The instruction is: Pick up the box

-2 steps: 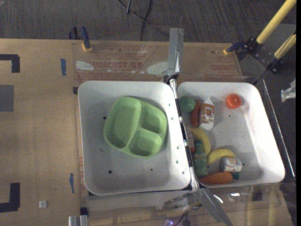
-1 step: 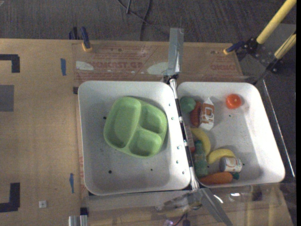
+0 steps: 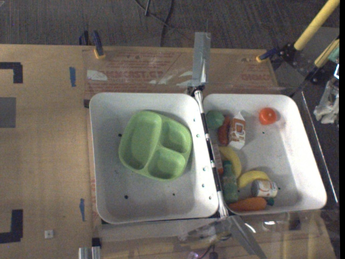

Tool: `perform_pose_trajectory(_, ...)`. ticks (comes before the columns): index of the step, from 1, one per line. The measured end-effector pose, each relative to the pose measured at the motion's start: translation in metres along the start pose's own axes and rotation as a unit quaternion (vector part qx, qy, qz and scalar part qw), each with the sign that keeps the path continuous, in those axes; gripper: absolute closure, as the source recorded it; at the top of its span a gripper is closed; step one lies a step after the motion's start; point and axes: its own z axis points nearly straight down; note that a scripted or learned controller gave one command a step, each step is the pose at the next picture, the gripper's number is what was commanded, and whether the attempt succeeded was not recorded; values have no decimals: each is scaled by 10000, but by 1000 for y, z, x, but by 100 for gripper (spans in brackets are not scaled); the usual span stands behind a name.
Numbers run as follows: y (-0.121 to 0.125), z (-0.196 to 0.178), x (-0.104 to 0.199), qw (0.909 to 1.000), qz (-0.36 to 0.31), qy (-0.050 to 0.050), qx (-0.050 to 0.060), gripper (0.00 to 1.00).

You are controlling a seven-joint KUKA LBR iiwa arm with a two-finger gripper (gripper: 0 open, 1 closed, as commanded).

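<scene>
Box [image 3: 237, 131] beside sausage [image 3: 224, 133], banana [image 3: 232, 159]

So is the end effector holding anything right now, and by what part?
Nothing shows as held. The box lies untouched in the right bin, among the toy food.

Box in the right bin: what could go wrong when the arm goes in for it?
1. The small carton box lies against a reddish item and near a green one, so the grasp could catch a neighbour too.
2. It lies close to the divider wall between the bins, leaving little room on that side.
3. A banana lies just below it and could be nudged.
</scene>
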Motion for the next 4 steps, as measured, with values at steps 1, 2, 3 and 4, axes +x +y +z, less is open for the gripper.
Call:
perform_pose_trajectory(1,0,0,0,10000,0,0,-1,0)
perform_pose_trajectory(2,1,-10,1,10000,-13,-2,-9,100)
perform_pose_trajectory(3,0,-10,1,10000,-14,-4,-8,0)
perform_pose_trajectory(4,1,-20,2,10000,-26,-6,-17,100)
